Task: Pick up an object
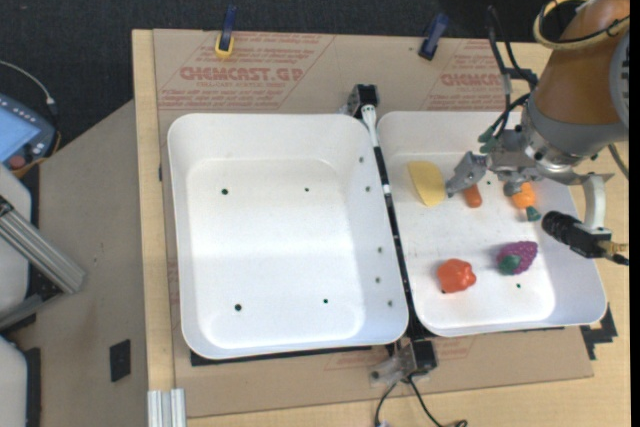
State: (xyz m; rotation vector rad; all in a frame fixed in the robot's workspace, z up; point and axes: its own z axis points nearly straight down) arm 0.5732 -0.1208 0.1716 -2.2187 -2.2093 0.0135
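Observation:
My gripper (490,183) hangs over the back half of the right bin (580,300), its two grey fingers spread open. One fingertip (462,179) is next to a yellow wedge (427,183). A small orange piece (472,198) lies just below that fingertip. Another orange piece with a green end (525,198) lies by the other finger. I see nothing gripped between the fingers. Nearer the front lie a red pepper-like toy (456,275) and a purple bunch of grapes (517,257).
The left bin (190,215) stands beside the right one, with a black divider rail (385,205) between them. Both rest on a cardboard sheet (300,65) held by blue clamps (227,33). A black cable part (570,233) hangs over the right bin's right side.

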